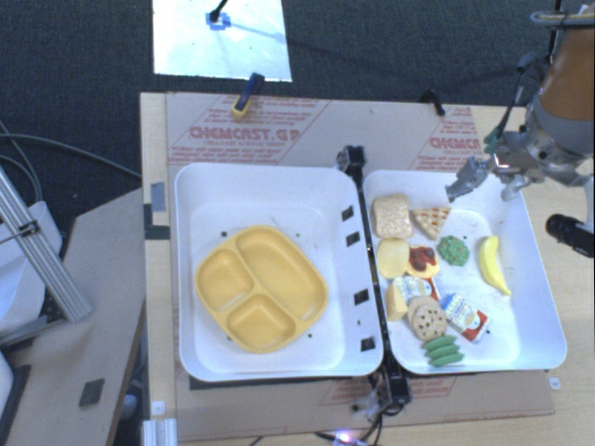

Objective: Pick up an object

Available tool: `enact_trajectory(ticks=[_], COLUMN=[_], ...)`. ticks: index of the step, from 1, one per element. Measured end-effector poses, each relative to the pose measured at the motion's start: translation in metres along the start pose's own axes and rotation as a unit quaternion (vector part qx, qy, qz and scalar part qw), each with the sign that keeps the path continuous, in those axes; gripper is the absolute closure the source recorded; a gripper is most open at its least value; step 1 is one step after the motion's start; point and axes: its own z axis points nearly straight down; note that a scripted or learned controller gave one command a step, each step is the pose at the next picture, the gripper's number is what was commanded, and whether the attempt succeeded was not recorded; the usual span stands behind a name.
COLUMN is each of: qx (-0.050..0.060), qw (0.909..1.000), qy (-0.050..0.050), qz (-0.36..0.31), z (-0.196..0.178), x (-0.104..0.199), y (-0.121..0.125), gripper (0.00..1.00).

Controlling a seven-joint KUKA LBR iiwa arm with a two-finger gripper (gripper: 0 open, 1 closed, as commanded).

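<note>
Claw of mine hangs with fingers apart and nothing between them above the pizza slice, poised because nothing is picked yet; banana lies beyond it.

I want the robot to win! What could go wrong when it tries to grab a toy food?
The foods sit crowded together: the cookie touches its neighbours, so the gripper might bump or grab two. The banana lies near the right bin's wall, which the fingers could hit. The gripper is above the bin's back edge, away from everything.
</note>
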Motion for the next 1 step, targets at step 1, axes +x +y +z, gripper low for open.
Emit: enact_trajectory(ticks=[1], qx=[0.007], qw=[1.0000], qy=[0.002], qz=[0.002], z=[0.1312], x=[-0.0024], y=[-0.0550], gripper=[0.00])
